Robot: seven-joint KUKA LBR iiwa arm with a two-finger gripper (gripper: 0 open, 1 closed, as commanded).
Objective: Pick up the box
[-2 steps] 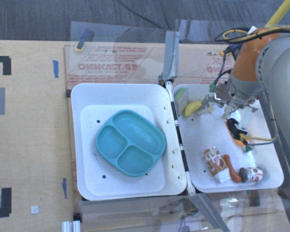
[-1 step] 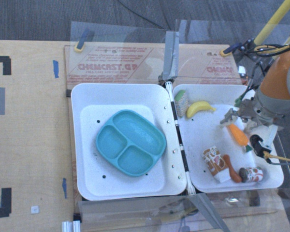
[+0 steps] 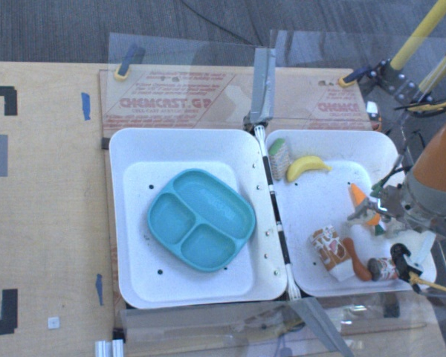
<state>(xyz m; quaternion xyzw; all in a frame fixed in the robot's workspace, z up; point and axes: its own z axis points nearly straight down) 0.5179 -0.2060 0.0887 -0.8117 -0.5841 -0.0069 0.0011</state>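
The box (image 3: 330, 250), a small white carton with red-brown print, lies tilted on the floor of the right bin (image 3: 305, 277), in that bin's lower middle part. Touching the box on its side away from the left bin is a red-orange sausage-shaped thing (image 3: 357, 262), which curves down along the box's edge. Beyond that sausage-shaped thing, further from the left bin, a small dark bottle-like item (image 3: 386, 268) lies near the right bin's lower corner.

The gripper (image 3: 373, 216) hangs over the right bin's far side, away from the left bin, under the arm's grey wrist and orange band (image 3: 438, 162). It sits up and away from the box, with bare bin floor between them; it does not touch the box. Its metal parts are a blurred tangle, so I cannot tell how it stands. An orange carrot-like piece (image 3: 357, 195) lies just beside the gripper, on the side toward the bin's top wall.

Near the right bin's top wall, a yellow banana (image 3: 306, 167) rests close to a green and white item (image 3: 278, 157) that lies against the wall shared with the left bin.

The left bin (image 3: 134, 155) holds a teal divided plate (image 3: 201, 219) with three compartments, lying about in its middle
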